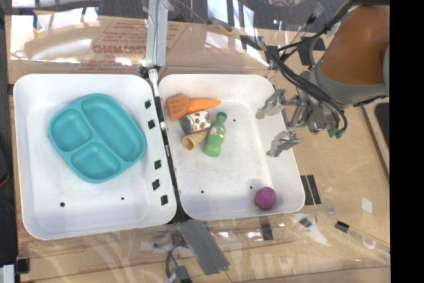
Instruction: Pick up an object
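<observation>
Arm (354,50) cut off at the right edge, cables crowding its wrist. Left bin (40,202) holds a teal divided plate (97,136). Right bin (225,199): orange carrot (191,105), small can (197,120), cone (195,139) and green bottle (215,134) clustered near the divider; purple ball (265,197) in the near right corner. Pincer (277,124) open, gripping nothing, over the bin's right rim, apart from the cluster to its left.

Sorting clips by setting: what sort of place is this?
Probably a robotics lab test bench: a grey arm with its tool open over two white bins, toy items such as a carrot and purple ball, and carpeted floor beyond.
</observation>
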Tool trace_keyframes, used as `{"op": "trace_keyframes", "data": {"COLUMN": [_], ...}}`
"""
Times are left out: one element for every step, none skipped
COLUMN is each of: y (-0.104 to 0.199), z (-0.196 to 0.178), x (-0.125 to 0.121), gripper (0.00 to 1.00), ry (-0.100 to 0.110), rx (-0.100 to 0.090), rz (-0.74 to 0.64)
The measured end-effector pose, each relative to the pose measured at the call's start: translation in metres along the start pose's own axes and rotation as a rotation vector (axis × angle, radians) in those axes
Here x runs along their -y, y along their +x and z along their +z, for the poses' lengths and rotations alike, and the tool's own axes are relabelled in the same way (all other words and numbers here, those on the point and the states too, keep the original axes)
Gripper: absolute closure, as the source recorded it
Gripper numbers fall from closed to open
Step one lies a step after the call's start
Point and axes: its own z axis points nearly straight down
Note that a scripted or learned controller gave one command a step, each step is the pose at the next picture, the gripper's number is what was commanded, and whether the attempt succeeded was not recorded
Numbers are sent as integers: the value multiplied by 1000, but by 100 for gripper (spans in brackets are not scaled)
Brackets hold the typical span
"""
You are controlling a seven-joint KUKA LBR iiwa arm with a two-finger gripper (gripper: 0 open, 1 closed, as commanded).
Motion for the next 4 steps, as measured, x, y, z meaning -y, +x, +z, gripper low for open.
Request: {"op": "trace_keyframes", "data": {"y": [43,-23,-23,-81], "z": [86,151,140,150], "x": [0,-34,-34,-101], "gripper": [0,0,100,100], "ry": [-2,-1,1,-3], "rx": [-5,2,3,1], "rz": [274,311,303,296]}}
